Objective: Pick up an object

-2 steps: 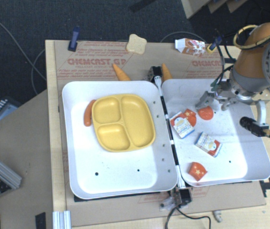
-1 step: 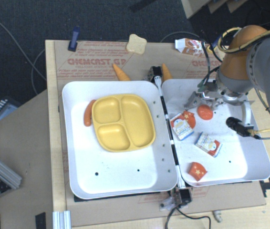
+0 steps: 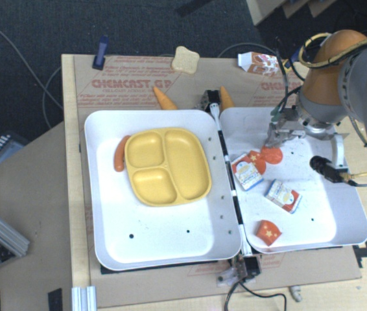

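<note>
The right bin (image 3: 339, 229) holds several small things. A red round piece (image 3: 272, 155) lies near its middle, with a white and red carton (image 3: 247, 174) to its left. A second small carton (image 3: 283, 196) lies lower, and a red toy fruit (image 3: 268, 232) sits near the front edge. My gripper (image 3: 275, 137) hangs from the grey and orange arm (image 3: 329, 76), low in the right bin, just above and behind the red round piece. Nothing shows as lifted in it.
The left bin (image 3: 164, 238) holds a yellow divided plate (image 3: 167, 166) with a sausage (image 3: 118, 154) at its left. On the cardboard behind the bins lie a bread slice (image 3: 185, 59), a carrot (image 3: 164, 98), a blue item (image 3: 100, 52) and a small carton (image 3: 258, 62).
</note>
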`<state>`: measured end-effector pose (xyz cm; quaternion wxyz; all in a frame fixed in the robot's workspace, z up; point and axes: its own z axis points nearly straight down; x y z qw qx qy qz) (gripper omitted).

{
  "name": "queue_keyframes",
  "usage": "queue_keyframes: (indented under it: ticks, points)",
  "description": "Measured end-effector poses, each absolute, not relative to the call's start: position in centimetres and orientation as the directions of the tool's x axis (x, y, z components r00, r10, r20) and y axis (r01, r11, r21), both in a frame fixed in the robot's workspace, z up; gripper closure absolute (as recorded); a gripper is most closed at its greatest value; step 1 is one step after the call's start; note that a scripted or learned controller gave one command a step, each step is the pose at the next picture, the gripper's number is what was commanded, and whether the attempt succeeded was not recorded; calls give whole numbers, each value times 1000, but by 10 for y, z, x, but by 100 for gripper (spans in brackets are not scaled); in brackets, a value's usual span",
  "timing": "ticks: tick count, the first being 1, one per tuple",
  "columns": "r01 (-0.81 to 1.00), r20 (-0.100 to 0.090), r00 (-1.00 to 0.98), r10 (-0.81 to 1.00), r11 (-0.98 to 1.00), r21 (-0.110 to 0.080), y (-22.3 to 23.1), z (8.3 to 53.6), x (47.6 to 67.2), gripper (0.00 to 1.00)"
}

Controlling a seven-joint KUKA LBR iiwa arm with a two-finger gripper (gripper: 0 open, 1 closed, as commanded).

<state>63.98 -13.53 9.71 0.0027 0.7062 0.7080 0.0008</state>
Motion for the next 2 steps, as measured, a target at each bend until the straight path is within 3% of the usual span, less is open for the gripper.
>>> queue_keyframes:
  ticks: [1, 2]
  points:
    - [1000, -3, -2, 1000, 3, 4, -135, 97, 640, 0]
    - [1000, 0, -1, 1000, 1, 0, -116, 85, 624, 0]
